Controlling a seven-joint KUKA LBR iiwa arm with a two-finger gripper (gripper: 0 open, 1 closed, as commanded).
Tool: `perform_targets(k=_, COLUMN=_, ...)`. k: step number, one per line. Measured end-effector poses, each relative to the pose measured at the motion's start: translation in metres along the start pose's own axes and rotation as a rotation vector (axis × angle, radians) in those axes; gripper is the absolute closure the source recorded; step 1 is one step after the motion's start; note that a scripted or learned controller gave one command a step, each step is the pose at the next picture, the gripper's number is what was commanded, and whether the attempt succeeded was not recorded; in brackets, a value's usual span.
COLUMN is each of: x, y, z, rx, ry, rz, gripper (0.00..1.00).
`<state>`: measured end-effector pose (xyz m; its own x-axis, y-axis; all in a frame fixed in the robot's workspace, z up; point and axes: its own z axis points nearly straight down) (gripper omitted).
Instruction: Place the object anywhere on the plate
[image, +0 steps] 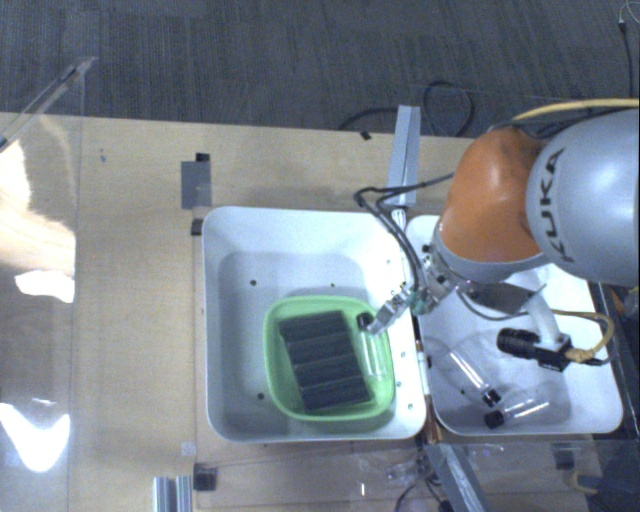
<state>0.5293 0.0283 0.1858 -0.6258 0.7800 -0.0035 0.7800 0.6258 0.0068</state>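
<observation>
Dark ridged object (322, 360), a black slatted block, lay flat across the green plate (276, 372) in the left bin (225, 300), filling most of the plate's middle, so I judged the placing done. At the plate's two o'clock rim hung the gripper (372, 320), with nothing visible between its tips; how far apart they stood I could not tell. Open room lay at nine o'clock; the bin's wall crowded three o'clock, beside the right bin (590, 400).
</observation>
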Motion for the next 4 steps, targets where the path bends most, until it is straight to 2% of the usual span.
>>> perform_targets(k=1, x=-0.081, y=0.002, z=0.000, rx=0.001, ry=-0.002, rz=-0.007, gripper=0.00)
perform_targets(k=2, x=-0.154, y=0.026, z=-0.138, rx=-0.003, ry=-0.006, rz=-0.088, gripper=0.00)
perform_targets(k=3, x=-0.189, y=0.023, z=-0.208, rx=-0.003, ry=-0.007, rz=-0.054, gripper=0.00)
perform_targets(k=4, x=-0.249, y=-0.027, z=-0.251, rx=-0.002, ry=-0.009, rz=-0.061, gripper=0.00)
